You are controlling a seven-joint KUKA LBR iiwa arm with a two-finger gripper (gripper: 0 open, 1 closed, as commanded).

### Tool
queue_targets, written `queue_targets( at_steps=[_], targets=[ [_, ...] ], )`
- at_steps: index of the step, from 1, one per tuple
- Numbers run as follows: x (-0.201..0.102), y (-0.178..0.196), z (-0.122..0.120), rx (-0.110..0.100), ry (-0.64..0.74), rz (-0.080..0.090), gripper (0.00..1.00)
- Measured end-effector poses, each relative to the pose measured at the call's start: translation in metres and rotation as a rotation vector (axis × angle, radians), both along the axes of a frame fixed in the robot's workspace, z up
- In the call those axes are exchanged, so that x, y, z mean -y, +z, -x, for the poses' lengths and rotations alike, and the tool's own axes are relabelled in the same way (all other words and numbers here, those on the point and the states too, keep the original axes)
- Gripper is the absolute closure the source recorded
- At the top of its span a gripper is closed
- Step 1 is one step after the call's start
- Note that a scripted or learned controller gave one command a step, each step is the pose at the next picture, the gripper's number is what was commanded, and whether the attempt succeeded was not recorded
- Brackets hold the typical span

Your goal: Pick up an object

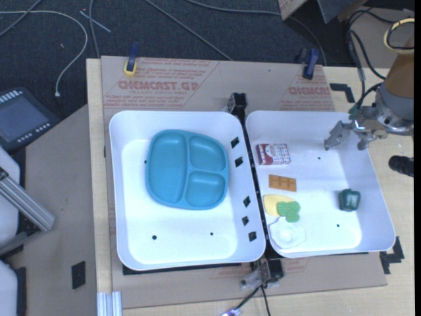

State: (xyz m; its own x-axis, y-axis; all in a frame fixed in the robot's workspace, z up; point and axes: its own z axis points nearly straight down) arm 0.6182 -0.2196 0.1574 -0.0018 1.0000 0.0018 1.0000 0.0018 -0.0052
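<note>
Two shallow white bins are seen from above, set side by side on a bench covered with a cardboard sheet (pixel 164 81).

The left bin (pixel 131 239) holds a blue divided plate (pixel 187 170), lying flat near its middle.

The right bin (pixel 375 232) holds the small things that could be picked. A red and white packet (pixel 273 153) lies near the upper left. Just below it lies a small brown wafer (pixel 282 183). Further down, a yellow piece (pixel 272 203) is overlapped by a green piece (pixel 289 209), and a white piece (pixel 288 234) rests at the bin's lower left corner. A small dark green object (pixel 348 199) sits apart from the others, toward the right wall.

The arm (pixel 401 84) enters from the right edge, its orange band visible above the grey wrist. The gripper (pixel 347 135) is held over the upper right part of the right bin. Its two fingers (pixel 337 135) are spread wide, and nothing is seen between them.

No object is held. The open fingers suggest that a grasp is being prepared and not yet made. The dark green object appears the nearest candidate, and its clear surroundings would probably make it the easiest to grip. The clustered pieces at the lower left would likely be harder to separate.
</note>
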Motion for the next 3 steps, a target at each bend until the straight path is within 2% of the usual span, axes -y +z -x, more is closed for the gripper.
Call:
queue_targets(
  at_steps=[1, 2, 3],
  targets=[
    [0.0, -0.061, 0.004, -0.001, 0.0, -0.006, 0.0],
    [-0.004, -0.072, 0.003, 0.004, 0.002, -0.006, 0.0],
    [-0.002, -0.06, 0.002, 0.007, 0.002, -0.001, 1.0]
  ],
)
